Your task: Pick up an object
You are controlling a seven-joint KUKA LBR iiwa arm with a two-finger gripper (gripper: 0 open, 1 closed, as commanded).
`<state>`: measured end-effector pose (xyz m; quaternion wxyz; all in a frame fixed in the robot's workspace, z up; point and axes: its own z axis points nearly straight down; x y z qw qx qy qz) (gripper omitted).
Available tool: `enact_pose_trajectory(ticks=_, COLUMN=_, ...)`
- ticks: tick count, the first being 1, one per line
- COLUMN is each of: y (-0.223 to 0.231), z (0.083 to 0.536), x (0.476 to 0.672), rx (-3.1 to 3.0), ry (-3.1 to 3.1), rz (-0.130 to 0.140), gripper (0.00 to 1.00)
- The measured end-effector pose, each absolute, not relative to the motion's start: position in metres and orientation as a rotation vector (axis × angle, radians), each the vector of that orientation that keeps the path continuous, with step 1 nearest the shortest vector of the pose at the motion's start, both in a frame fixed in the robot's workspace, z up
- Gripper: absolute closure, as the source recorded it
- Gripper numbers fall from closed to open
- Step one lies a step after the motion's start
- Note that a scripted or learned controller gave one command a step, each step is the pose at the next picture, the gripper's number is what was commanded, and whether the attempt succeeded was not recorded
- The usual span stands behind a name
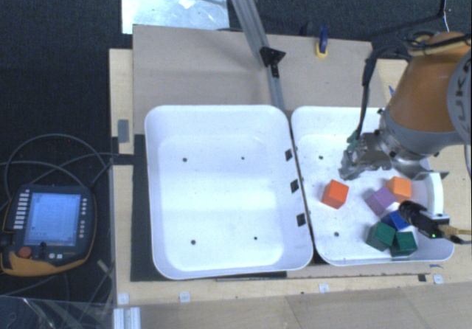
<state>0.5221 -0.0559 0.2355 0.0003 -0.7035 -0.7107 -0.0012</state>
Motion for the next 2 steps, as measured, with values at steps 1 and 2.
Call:
enact_pose_trajectory(ticks=1, y=-0.011, z=0.240, x=0.527, rx=-2.210, ry=-2.233, rz=-0.005, gripper=1.00)
enact_pose_trajectory(ticks=2, y=0.048, z=0.235, x=0.521, rx=-2.207, ry=-2.233, rz=-0.005, gripper=1.00)
